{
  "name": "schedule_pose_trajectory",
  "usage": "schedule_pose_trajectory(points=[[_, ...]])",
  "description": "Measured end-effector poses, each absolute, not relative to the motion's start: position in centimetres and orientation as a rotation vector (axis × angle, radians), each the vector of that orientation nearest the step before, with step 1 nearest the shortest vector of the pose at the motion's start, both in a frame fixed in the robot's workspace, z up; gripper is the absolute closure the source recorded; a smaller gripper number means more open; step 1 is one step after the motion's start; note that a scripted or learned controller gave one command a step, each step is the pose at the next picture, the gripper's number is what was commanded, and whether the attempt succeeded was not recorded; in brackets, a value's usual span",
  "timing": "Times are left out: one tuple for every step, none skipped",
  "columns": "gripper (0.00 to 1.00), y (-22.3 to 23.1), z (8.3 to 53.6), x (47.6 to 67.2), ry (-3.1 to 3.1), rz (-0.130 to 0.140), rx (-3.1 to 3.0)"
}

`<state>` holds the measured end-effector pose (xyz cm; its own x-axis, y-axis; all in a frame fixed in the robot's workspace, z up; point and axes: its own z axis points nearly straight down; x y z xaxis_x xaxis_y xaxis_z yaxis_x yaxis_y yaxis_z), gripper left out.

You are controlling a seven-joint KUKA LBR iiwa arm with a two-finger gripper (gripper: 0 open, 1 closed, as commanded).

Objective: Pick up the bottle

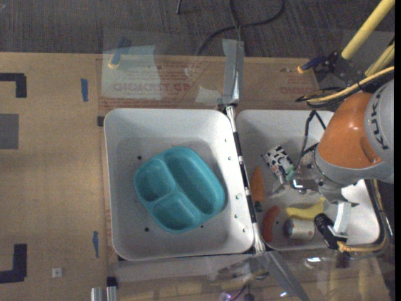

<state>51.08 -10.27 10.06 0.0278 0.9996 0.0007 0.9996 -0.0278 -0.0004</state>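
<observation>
My arm is reaching into the right bin, and its orange wrist is hiding my tool, so I cannot tell its state. The bottle is lying on its side near the front wall, beside a banana and a red item. The left bin is holding a teal divided plate.

Arm hides right bin's middle — gripper's fingertips can't be made out.
</observation>
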Motion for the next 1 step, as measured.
schedule_pose_trajectory(points=[[0.00, -13.59, 8.83, 60.02, -2.395, -0.008, -2.044]])
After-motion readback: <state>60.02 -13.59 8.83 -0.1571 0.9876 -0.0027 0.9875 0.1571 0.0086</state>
